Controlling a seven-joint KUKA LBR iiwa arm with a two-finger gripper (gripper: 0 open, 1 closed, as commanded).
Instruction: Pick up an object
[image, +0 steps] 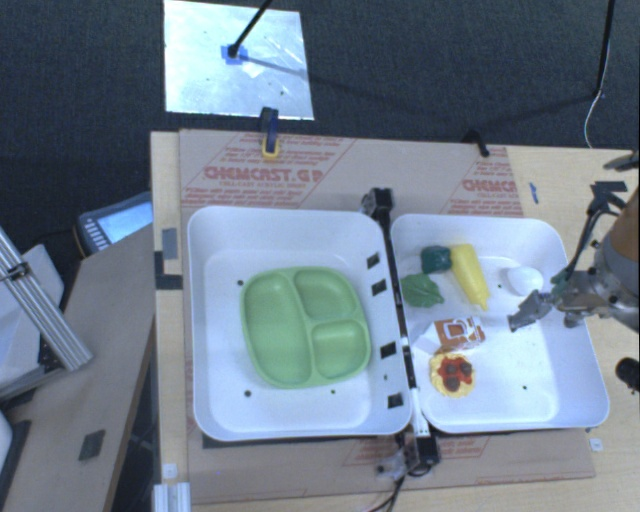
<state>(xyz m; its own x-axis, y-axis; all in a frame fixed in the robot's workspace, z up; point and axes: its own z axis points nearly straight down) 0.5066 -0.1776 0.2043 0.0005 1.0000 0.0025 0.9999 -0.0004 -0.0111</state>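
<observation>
Several light toy foods lie in the right bin (570, 395); nearest my claw (530, 312) is a white egg (522, 279), smooth, probably slippery, best pinched across its middle. Whether my claw is spread, I cannot tell.

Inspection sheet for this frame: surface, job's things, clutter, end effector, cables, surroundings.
Surface: bench with left bin and right bin.
Job's things: in right bin, yellow piece, dark green piece, leaf, white piece, carton, pizza toy.
Clutter: green divided tray in left bin.
End effector: over right bin, holding nothing seen.
Cables: black cable, top right.
Surroundings: foil sheet on dark floor.
</observation>
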